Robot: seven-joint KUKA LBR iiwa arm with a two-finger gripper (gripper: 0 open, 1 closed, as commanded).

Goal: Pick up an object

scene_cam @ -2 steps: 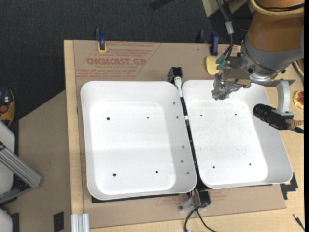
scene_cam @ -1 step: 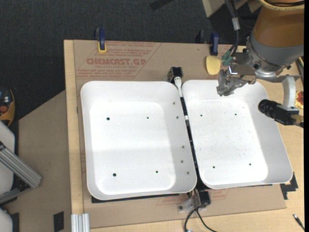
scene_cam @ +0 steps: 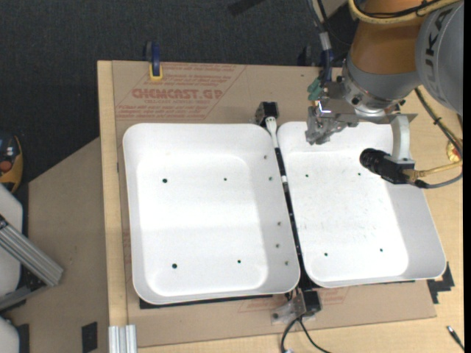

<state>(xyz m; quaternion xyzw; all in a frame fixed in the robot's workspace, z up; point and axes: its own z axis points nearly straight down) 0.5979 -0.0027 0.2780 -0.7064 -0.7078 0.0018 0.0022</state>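
Whether the fingers are spread or pressed together cannot be told as the gripper [scene_cam: 321, 132] hangs over the right bin's [scene_cam: 412, 263] far edge.

A lab bench: left of my claw [scene_cam: 321, 132] lie two shallow white plastic bins [scene_cam: 147, 219] on a brown printed board [scene_cam: 184, 90], clamped with a blue clamp [scene_cam: 154, 59].

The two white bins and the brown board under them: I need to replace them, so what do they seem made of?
Left bin and right bin: likely moulded plastic, smooth and slightly glossy, with rounded corners. Board: probably cardboard, matte brown with red printed lettering.
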